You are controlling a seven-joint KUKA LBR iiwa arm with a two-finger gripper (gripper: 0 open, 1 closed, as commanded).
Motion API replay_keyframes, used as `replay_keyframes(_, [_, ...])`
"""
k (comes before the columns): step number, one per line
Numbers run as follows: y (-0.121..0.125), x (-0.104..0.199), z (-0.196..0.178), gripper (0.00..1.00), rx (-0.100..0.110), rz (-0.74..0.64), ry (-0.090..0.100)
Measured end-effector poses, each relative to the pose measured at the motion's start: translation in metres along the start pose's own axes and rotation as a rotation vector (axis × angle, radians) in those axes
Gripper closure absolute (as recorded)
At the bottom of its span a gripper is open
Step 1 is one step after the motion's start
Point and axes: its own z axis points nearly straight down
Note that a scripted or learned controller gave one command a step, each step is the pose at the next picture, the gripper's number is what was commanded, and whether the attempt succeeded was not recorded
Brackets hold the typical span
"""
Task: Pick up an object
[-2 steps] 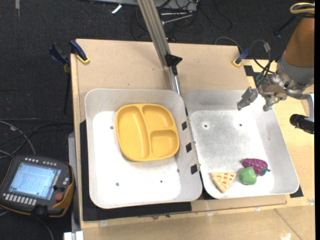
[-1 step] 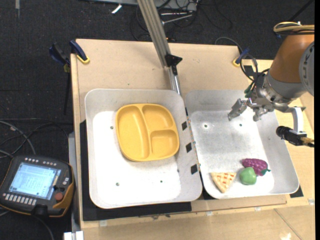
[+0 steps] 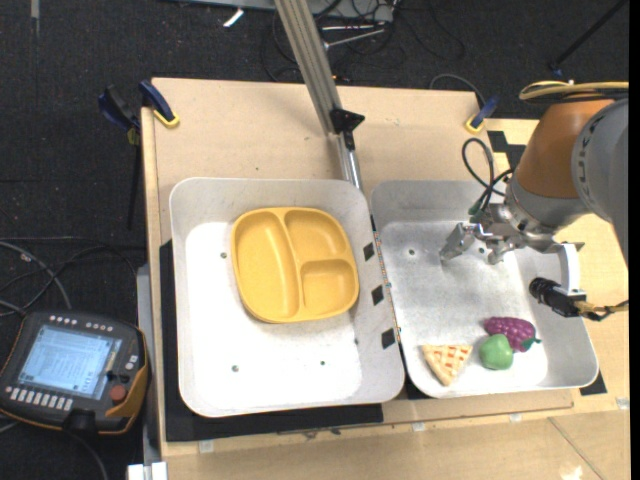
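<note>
Right of centre in the frame, the gripper (image 3: 477, 243) hangs with jaws apart over bare bin (image 3: 430, 288) floor, so closing now would likely miss the purple grapes (image 3: 510, 329), green apple (image 3: 496, 353) and waffle wedge (image 3: 446, 360) well below it.

Glossy yellow plastic plate (image 3: 295, 265); matt white bins (image 3: 200, 368); wooden bench (image 3: 250, 133)

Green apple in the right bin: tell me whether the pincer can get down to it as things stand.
Probably yes. The pincer hangs over the right bin, with bare floor between it and the green apple. The purple grapes touch the apple, so a clean grip may be tight.
</note>
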Motion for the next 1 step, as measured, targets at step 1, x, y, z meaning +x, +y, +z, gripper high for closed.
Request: replay_keyframes(1, [0.0025, -0.0007, -0.0148, 1.00, -0.009, 0.000, -0.002])
